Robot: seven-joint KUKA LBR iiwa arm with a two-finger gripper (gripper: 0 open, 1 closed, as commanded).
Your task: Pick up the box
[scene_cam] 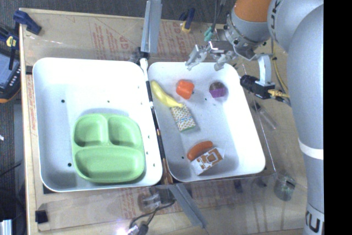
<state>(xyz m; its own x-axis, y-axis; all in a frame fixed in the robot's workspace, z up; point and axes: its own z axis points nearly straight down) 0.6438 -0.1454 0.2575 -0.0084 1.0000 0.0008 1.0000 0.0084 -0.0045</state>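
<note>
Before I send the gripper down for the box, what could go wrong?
1. The box lies against the sausage, so a finger may snag it.
2. It sits near the bin's front wall, leaving little room.
3. The gripper hangs at the far rim, with the cup and banana between.

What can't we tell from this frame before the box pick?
- Box: print too small to read; its left end meets the sausage, overlap unclear.
- Gripper: small and blurred over the right bin's far rim; height above the bin unreadable from the slanted camera view.
- Purple item: too blurred to identify.
- Arm: cut off by the frame.
</note>
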